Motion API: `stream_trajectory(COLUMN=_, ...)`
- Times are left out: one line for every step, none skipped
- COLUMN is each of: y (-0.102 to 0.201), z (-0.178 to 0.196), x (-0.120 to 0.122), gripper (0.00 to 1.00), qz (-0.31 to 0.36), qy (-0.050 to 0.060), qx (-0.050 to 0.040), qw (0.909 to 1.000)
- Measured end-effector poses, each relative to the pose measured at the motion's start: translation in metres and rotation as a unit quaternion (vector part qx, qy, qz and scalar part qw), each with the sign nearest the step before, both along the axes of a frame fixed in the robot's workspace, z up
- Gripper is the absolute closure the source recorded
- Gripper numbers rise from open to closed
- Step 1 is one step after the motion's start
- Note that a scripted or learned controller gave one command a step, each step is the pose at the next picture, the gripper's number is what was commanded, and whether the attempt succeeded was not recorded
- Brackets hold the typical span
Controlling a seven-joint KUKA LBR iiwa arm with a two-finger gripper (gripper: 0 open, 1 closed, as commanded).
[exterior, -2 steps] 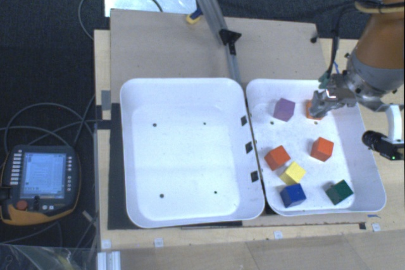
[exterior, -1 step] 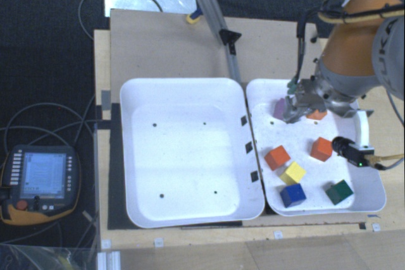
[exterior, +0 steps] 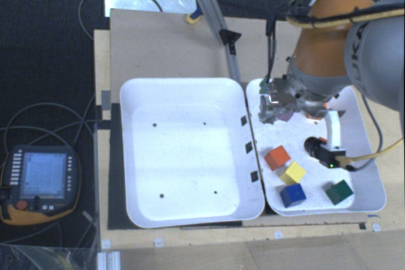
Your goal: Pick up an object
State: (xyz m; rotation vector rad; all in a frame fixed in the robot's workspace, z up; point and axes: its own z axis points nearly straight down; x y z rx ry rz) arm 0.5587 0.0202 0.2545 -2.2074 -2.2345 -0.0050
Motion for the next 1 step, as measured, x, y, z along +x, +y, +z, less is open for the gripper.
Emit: stream_trajectory(y=0.045, z=-0.0041, x=-0.0102, gripper=1.0, qz=-0.001, qy=0.001, qx=-0.0002, qw=1.0)
